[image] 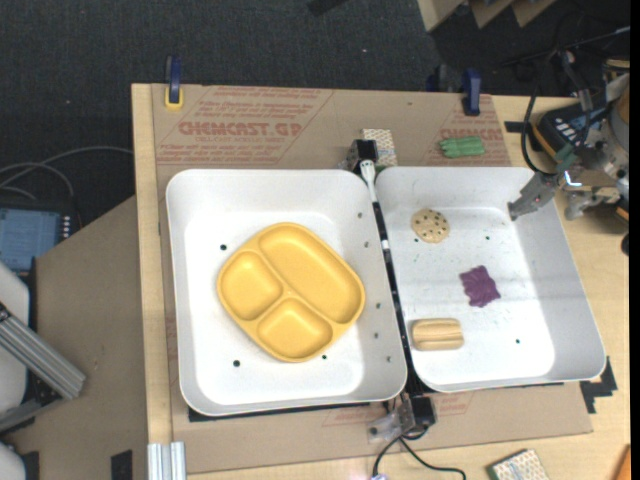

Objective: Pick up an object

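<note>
The right bin [560,298] holds three small things. A round tan cookie with dark chips [431,225] lies near its far left. A flat purple piece [480,286] rests in the middle. A tan bread-like block [437,334] sits at the near left. My gripper [530,196] hangs over the bin's far right corner, apart from all three, with nothing seen in it. The arm's wrist [590,178] is behind it at the view's right edge.
The left bin [190,268] bears a yellow divided plate [290,290]. A green object [462,147] lies on the cardboard beyond the right bin. Blue clamps [175,80] [471,93] grip the board's far edge. Cables and gear crowd the far right.
</note>
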`<move>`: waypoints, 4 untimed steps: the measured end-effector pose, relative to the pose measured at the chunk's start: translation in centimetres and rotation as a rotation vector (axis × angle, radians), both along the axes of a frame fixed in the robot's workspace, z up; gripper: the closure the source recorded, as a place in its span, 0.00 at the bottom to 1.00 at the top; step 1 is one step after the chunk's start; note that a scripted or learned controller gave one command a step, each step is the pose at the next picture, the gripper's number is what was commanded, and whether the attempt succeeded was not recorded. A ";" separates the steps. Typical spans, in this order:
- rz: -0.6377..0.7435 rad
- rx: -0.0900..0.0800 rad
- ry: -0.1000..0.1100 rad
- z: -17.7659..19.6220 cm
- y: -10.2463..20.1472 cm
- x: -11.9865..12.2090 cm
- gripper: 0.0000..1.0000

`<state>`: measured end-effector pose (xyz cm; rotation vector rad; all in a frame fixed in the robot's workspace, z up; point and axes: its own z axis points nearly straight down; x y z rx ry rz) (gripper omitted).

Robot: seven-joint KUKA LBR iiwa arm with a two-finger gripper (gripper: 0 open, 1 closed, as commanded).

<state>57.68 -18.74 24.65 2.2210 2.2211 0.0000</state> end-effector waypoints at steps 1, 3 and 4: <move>-0.004 0.005 0.006 -16.7 -2.0 -6.6 0.00; 0.004 0.000 -0.005 -16.1 8.7 2.6 0.00; 0.003 -0.001 -0.006 -16.0 8.3 7.8 0.00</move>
